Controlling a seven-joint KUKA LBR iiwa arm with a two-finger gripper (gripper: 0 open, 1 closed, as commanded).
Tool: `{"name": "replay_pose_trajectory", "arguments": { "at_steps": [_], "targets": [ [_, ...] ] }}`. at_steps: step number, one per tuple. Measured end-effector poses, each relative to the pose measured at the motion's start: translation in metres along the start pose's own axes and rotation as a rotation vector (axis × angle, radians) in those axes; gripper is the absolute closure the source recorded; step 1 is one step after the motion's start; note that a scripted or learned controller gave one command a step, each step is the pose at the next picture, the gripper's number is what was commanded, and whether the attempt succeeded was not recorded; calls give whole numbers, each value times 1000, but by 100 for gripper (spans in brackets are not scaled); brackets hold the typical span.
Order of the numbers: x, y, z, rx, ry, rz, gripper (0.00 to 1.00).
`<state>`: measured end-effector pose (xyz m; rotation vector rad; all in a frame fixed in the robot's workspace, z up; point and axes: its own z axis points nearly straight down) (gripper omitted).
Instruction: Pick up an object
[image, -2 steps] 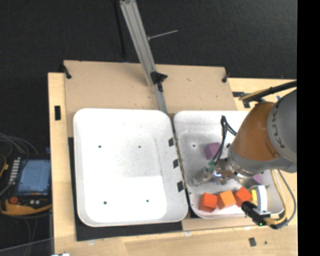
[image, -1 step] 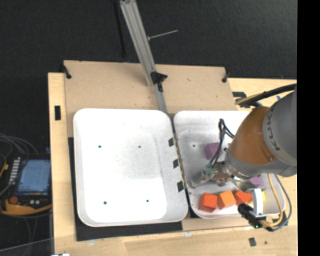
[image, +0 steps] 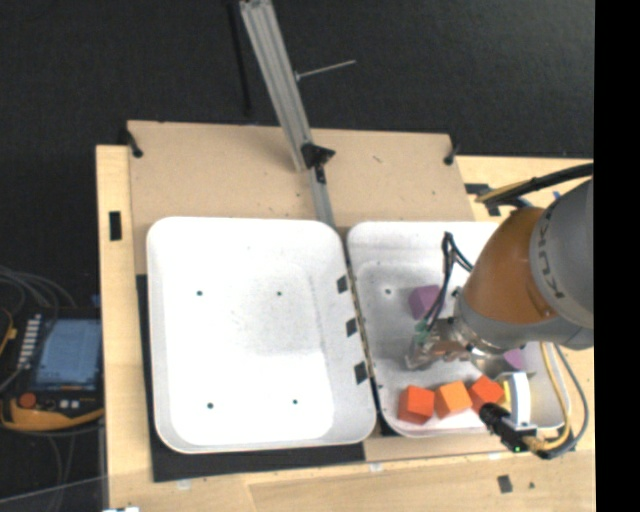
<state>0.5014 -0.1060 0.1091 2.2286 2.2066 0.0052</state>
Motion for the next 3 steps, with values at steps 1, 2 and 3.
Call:
{"name": "replay_pose_trajectory", "arguments": {
  "at_steps": [1,2,3],
  "targets": [
    [0,2,-43,0,0,-12,100],
    [0,5,-86,-1,0,-13,100],
    [-1,8,-122,0,0,-14,100]
  ]
}}
